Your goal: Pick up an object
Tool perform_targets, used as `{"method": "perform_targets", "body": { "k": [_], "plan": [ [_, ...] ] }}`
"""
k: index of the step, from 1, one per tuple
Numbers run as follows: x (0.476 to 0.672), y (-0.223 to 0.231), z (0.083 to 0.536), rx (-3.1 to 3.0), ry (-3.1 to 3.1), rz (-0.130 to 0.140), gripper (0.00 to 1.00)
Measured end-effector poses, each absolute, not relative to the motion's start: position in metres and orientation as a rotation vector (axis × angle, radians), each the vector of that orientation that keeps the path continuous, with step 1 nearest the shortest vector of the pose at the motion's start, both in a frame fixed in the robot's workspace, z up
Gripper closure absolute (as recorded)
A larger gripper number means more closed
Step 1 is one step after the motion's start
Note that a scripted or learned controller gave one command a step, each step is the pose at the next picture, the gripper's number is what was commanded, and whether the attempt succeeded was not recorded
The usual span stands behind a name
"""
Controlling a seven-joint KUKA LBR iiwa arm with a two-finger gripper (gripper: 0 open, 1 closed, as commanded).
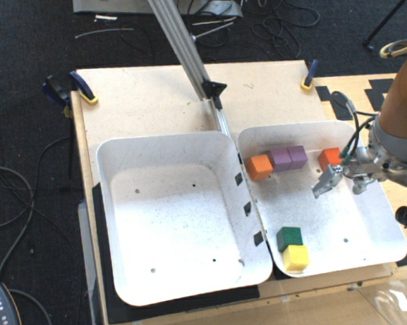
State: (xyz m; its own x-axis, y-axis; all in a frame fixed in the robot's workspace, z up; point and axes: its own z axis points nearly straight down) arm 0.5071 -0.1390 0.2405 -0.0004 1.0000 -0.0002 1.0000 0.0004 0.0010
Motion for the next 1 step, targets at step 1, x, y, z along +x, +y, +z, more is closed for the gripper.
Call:
{"method": "perform_targets", "body": {
  "k": [1],
  "plan": [
    [0.5623,-0.0707,0.1922,2.212,2.234,0.001,0.0]
  ]
}}
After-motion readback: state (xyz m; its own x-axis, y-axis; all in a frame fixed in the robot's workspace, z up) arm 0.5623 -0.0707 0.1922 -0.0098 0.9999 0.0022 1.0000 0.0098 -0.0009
